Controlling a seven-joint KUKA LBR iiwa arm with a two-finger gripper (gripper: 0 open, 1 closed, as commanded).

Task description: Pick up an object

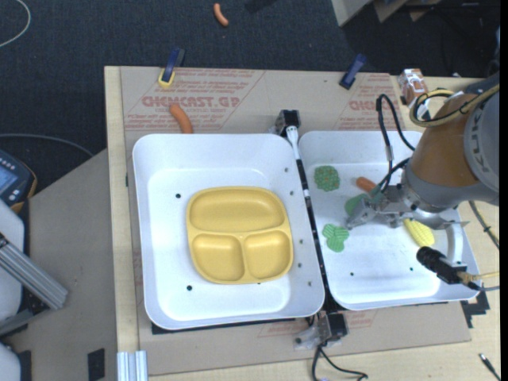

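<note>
We're in the reach step: gripper (359,210) low in the right bin (373,292), fingers apart, nothing between them. Nearest green piece (335,237) lies just below-left. Next: shift over it, drop, close.

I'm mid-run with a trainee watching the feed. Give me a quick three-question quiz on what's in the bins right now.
1. True or false: the yellow divided plate lies in the right bin.
2. Which item lies nearest the claw? A) the green piece just below it B) the orange sausage on the board behind the left bin C) the blue clamp
3. Fill in: the plate has ___ compartments.

Key:
1. False; it lies in the left bin.
2. A. A second green piece lies further back in the right bin.
3. Three: one long one at the back, two smaller ones in front.
</note>
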